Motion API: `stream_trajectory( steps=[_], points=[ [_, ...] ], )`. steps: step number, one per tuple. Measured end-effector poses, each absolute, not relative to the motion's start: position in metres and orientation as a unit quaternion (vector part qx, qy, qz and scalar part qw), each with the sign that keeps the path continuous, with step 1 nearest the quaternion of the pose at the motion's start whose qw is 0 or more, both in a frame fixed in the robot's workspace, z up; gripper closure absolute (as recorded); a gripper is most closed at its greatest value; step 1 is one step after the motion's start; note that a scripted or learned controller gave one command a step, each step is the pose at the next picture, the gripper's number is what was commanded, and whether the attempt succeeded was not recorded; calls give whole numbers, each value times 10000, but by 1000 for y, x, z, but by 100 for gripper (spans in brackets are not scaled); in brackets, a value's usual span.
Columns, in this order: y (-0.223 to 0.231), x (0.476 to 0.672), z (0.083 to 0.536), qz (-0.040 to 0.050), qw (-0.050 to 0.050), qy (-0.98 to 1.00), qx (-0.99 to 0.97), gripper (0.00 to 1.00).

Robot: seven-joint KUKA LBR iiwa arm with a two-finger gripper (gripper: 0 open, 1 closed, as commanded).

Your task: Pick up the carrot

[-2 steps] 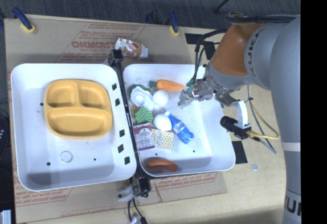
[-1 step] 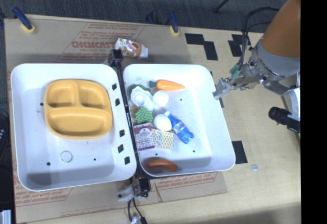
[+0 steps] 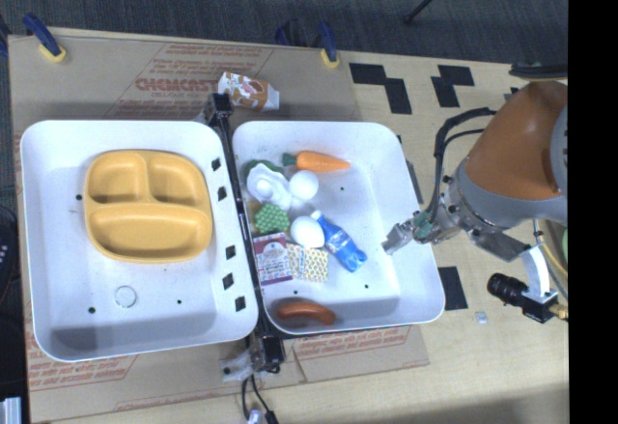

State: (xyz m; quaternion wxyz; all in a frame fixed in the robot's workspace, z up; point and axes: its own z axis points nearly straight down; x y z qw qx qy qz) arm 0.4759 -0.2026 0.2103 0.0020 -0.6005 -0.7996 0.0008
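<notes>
Presently the carrot is lying untouched at the far side of the right bin, just beside a white egg and leafy greens. The gripper is hovering over the bin's right rim, well apart from the target; whether its fingers are parted or closed cannot be told. Pickup is judged not begun: approach, descent, grasp and lift are all remaining. Bare bin floor is lying right of the carrot, offering approach room; clutter is crowding its left side.
</notes>
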Motion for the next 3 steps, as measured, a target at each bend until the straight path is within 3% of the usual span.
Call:
stream_trajectory(
  steps=[1, 2, 3],
  points=[
    [-211, 492, 263, 5, -3, -8902, -4555, 100],
    [-211, 492, 263, 7, -3, -8901, -4557, 0],
    [-201, 578, 296, 6, -7, -9377, -3476, 0]
  ],
)
